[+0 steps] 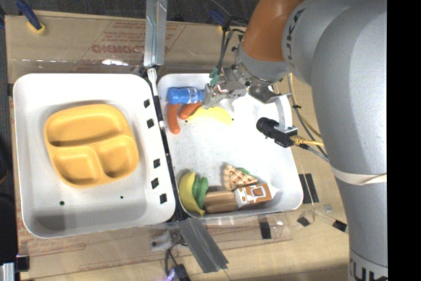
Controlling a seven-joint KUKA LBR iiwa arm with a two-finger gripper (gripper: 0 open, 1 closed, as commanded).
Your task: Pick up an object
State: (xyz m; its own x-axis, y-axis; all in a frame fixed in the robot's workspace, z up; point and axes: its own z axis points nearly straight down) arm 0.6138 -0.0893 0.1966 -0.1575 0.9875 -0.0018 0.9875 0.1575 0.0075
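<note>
At the left of the frame sits the left bin [26, 207], carrying a yellow divided tray [91, 143] and nothing that needs touching for this step. Right of the divider, in the upper left corner of the right bin [289, 197], lies a tight cluster: a blue bottle [181, 95], an orange carrot [173, 117] just below it, and a yellow piece [220, 116] a little further right. The end effector [220, 90] is down among these, at the bottle's right end, and this is most likely the thing it is after; how far its fingers are parted, and whether anything sits between them, I cannot tell from this slanted view.

To do the grasp well, the closing should centre on one item, not straddle the bottle and carrot together (they lie touching or nearly so, and a shared pinch would probably squirt one out). The bin wall is close on the upper side, so a straight vertical lift seems safer than any sideways drag.

Along the lower edge of the right bin sit a banana [187, 192], a brown block [220, 201], a waffle-patterned wedge [237, 176] and a small carton [255, 194], well apart from the arm [342, 69] and easier targets if this try fails.
</note>
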